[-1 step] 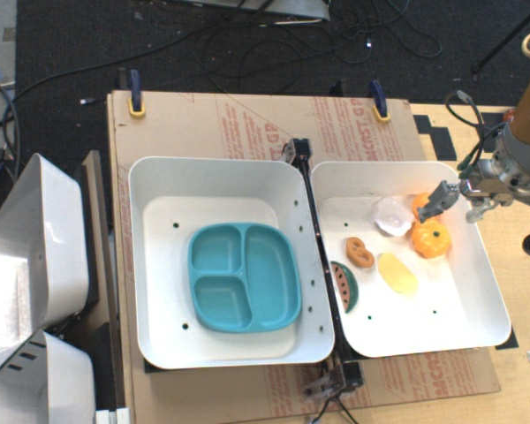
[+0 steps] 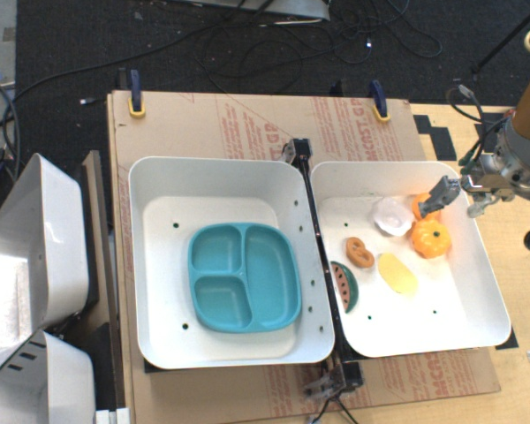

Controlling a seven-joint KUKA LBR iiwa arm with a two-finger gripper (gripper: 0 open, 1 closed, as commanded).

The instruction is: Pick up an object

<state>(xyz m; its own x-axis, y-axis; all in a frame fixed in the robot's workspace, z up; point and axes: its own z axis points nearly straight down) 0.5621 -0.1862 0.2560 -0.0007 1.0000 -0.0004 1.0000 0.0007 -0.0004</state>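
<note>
left bin (image 2: 150, 237): teal divided tray (image 2: 245, 276) inside
right bin (image 2: 477, 316): orange pumpkin (image 2: 430, 238); yellow piece (image 2: 397, 273); white blob (image 2: 392, 216); brown pretzel (image 2: 360, 253); watermelon slice (image 2: 343, 286) partly hidden at left wall
arm (image 2: 521, 148): cut off at right edge
gripper (image 2: 440, 194): over far right corner, just beside pumpkin; small orange item behind it mostly hidden; claw spread unclear, can't tell

The light is bright and even, and it seems to come from above. The two white bins (image 2: 225, 184) shine almost too white, and the blue tray (image 2: 244, 276) has only a soft, thin shadow. The picture is a bit grainy, and the dark floor (image 2: 62, 34) hides its details.
</note>
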